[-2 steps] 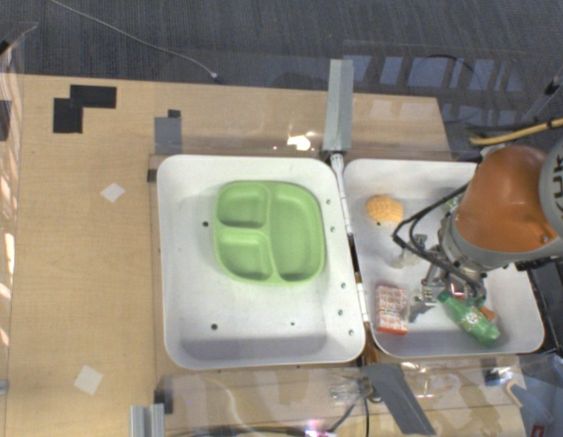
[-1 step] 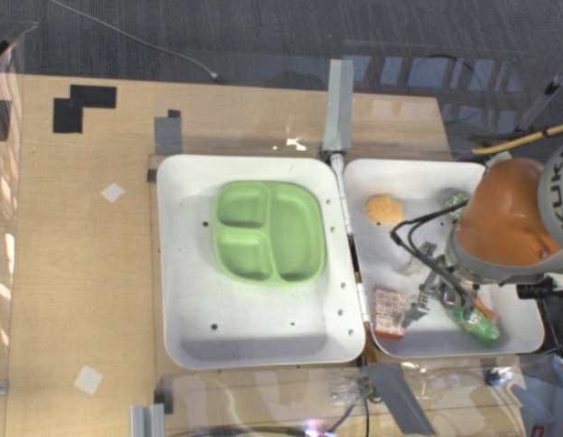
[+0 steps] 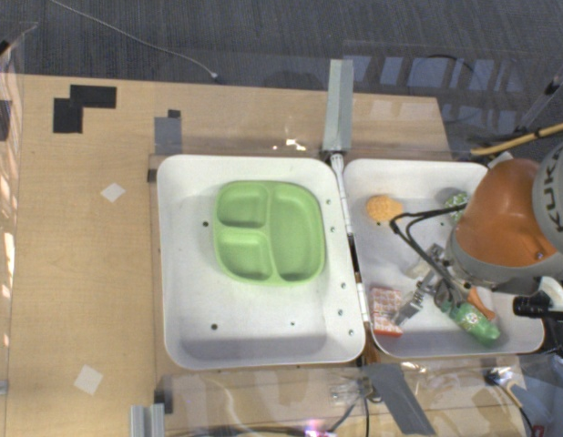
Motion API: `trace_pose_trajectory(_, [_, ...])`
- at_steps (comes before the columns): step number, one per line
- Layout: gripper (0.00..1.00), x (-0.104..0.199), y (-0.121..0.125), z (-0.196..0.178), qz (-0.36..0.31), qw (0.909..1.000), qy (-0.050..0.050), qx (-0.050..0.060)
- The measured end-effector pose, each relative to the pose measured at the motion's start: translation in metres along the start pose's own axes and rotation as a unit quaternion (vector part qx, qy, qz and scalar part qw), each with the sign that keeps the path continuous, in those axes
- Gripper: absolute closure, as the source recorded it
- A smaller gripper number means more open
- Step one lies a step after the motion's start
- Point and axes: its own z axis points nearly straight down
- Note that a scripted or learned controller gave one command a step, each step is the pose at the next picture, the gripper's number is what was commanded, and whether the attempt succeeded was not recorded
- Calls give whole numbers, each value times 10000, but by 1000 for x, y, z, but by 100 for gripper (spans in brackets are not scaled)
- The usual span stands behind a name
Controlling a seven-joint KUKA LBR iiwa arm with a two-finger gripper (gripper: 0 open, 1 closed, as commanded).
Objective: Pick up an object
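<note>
Surface [image 3: 72, 271]: pale wood-grain board, matte; two small light square patches lie on its left part, and black angular blocks sit at its far left corner.
Bins, counted: two shallow white plastic bins with rounded corners, side by side and touching along a shared metal strip.
Red-and-white packet [image 3: 383, 306]: a flat, printed wrapper lying at the near left corner of the right white bin [image 3: 391, 244]; its print is too small to read.
Green bottle [image 3: 473, 322]: a small, glossy green plastic bottle lying on its side near the right bin's near edge, with an orange piece just beside it.
Claw [image 3: 412, 306]: slim metal, pointing down toward the near left of the right bin, its tip just beside the packet; whether its tips are apart or together cannot be told, and nothing is seen clamped in it.
Arm [image 3: 505, 221]: grey body with a smooth orange band; the letters "KU" can be read on the grey casing at the right edge. Black cables loop from it over the bin.
Green tray [image 3: 268, 233]: one light green plastic plate with three compartments, lying in the middle of the left white bin [image 3: 190, 326].
Orange round thing [image 3: 383, 209]: one small, rough-textured ball in the far part of the right bin, well apart from the claw.
Pale thing [image 3: 453, 198]: a small whitish-green item by the arm, too hidden to name.
</note>
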Motion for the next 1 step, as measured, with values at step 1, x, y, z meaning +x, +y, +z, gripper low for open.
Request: trace_pose_trajectory(1, [0,6,7,0,2067,9784,13,15])
